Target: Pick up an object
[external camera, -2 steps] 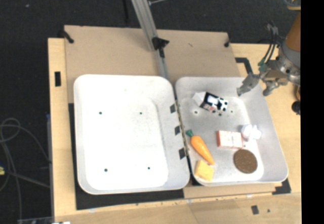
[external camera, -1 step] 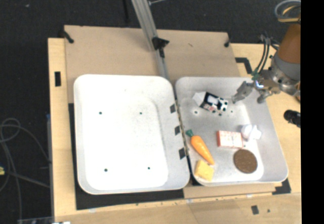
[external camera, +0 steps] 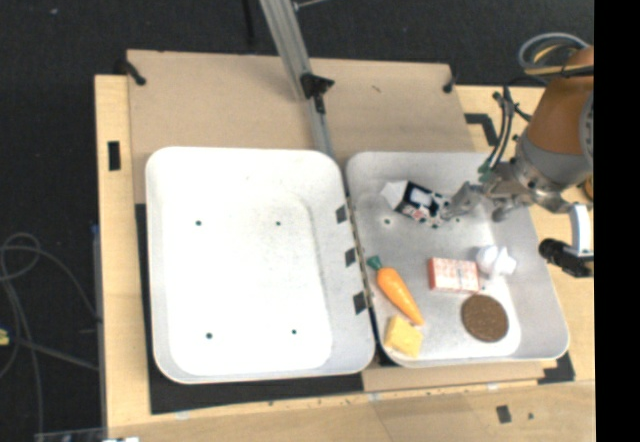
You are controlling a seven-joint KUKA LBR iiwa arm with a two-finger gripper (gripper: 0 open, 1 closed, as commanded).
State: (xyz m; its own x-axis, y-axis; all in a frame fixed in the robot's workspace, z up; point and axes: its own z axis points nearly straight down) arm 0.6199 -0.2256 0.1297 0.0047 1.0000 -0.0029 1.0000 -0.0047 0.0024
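Note:
My gripper (external camera: 460, 203) hangs over the back of the right bin (external camera: 530, 340), reaching in from the right under the grey and orange arm (external camera: 553, 135). Just left of its tip lies a small black and white carton (external camera: 414, 199), very close to it; I cannot tell whether they touch. Nearer the front are an orange carrot (external camera: 398, 292), a yellow wedge (external camera: 403, 337), a pink box (external camera: 455, 274), a small white object (external camera: 494, 260) and a brown disc (external camera: 485, 318).
The left bin (external camera: 240, 260) sits beside the right one. A slanted metal rail (external camera: 285, 20) runs from the top of the view down to the bins' back edge. Cables hang at the arm's right side.

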